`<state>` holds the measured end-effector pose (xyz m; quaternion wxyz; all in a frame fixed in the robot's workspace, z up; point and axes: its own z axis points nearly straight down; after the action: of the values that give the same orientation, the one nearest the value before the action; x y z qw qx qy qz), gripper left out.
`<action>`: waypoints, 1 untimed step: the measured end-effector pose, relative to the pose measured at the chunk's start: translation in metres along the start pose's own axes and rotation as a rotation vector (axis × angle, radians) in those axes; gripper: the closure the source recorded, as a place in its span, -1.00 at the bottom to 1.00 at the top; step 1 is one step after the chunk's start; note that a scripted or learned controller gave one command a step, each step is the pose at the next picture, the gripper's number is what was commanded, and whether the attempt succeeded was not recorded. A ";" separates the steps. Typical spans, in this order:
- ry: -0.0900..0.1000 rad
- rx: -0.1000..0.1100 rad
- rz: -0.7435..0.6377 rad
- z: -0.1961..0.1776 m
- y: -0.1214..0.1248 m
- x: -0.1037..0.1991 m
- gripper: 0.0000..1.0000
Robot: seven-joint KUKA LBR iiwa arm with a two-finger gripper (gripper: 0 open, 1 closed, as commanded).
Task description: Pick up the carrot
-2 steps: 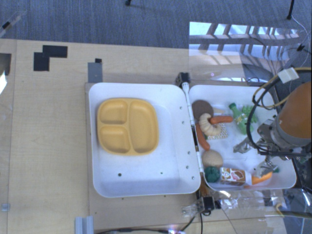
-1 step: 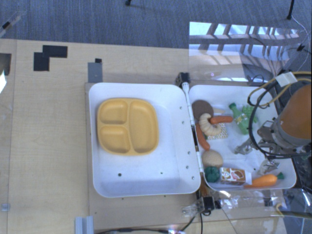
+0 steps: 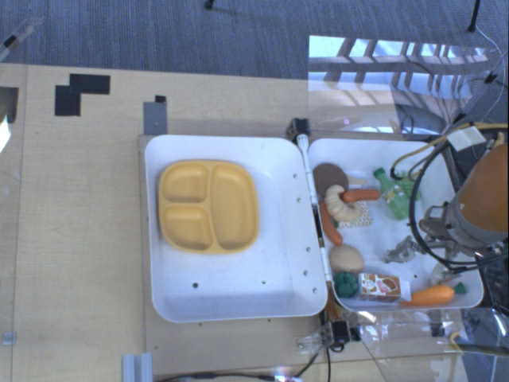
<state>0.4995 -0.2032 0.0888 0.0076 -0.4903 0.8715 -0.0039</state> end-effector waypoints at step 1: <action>0.002 0.002 0.429 -0.001 0.034 -0.064 -1.00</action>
<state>0.5031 -0.1309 0.0898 0.0081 -0.2936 0.9559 -0.0034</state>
